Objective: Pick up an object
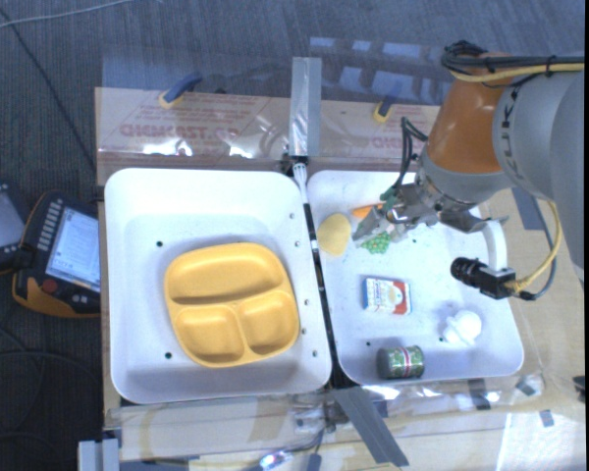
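Claw (385, 219) low over far-left corner of right bin (501, 351), above green item (376, 245) beside yellow ball (334, 233), probably lining up a grab; grip state unclear.

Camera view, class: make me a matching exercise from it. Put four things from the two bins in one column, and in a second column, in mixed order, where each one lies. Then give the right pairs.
Things:
1. yellow divided tray
2. green can
3. red and white packet
4. yellow ball

Places:
A. near the front edge of the right bin, lying on its side
B. middle of the right bin
C. middle of the left bin
D. right bin's far left corner, beside the divider between the bins

Pairs: 1-C, 2-A, 3-B, 4-D
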You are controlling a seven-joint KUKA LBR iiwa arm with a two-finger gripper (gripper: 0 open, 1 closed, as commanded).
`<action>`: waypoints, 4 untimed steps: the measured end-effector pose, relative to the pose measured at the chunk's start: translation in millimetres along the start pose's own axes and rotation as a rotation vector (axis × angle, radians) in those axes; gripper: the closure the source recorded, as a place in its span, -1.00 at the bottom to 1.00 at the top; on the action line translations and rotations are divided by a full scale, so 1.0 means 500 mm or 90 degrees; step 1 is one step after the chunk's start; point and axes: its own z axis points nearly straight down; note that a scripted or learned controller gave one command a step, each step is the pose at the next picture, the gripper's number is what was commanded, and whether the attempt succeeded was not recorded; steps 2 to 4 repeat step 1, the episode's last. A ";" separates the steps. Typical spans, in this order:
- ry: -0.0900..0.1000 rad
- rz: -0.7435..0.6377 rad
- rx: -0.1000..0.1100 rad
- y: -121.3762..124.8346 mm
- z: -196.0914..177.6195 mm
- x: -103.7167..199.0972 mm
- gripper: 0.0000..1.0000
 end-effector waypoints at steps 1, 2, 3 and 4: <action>0.001 -0.001 0.002 0.001 -0.016 0.002 1.00; 0.001 -0.001 0.002 0.001 -0.016 0.002 1.00; 0.001 -0.001 0.002 0.001 -0.016 0.002 1.00; 0.001 -0.001 0.002 0.001 -0.016 0.002 1.00</action>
